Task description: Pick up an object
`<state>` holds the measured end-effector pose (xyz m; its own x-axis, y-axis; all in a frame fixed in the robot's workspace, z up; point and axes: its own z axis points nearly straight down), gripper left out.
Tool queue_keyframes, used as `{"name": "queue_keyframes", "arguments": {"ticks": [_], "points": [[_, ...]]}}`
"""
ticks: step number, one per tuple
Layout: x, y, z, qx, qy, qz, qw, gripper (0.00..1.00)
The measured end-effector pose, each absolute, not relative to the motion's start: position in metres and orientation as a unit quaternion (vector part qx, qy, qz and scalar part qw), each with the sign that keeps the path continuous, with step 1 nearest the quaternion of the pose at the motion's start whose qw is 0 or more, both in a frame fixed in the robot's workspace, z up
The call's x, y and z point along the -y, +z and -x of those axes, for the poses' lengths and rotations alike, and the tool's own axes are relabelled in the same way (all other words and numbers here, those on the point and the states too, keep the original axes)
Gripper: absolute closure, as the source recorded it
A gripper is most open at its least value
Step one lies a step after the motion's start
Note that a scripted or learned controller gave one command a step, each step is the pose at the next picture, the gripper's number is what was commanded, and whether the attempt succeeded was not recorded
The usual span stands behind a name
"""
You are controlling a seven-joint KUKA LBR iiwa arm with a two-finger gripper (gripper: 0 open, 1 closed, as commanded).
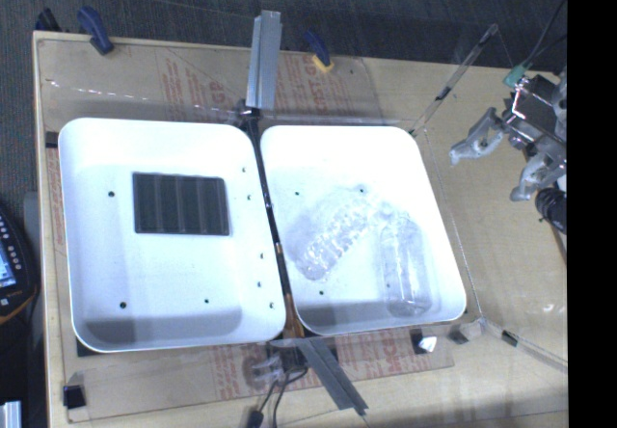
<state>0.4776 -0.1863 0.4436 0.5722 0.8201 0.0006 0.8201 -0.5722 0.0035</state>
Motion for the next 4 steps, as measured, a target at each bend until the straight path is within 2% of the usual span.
{"name": "queue_keyframes", "arguments": {"ticks": [1, 2, 3, 4], "points": [[0.165, 0.311, -0.511, -0.366, -0.0021, -0.931, -0.002, 0.00], [0.192, 0.284, -0.505, -0.389, -0.0028, -0.921, -0.002, 0.00], [0.177, 0.144, -0.489, -0.294, -0.0030, -0.956, -0.002, 0.00], [0.173, 0.254, -0.492, -0.366, -0.0002, -0.931, -0.001, 0.00]]}}
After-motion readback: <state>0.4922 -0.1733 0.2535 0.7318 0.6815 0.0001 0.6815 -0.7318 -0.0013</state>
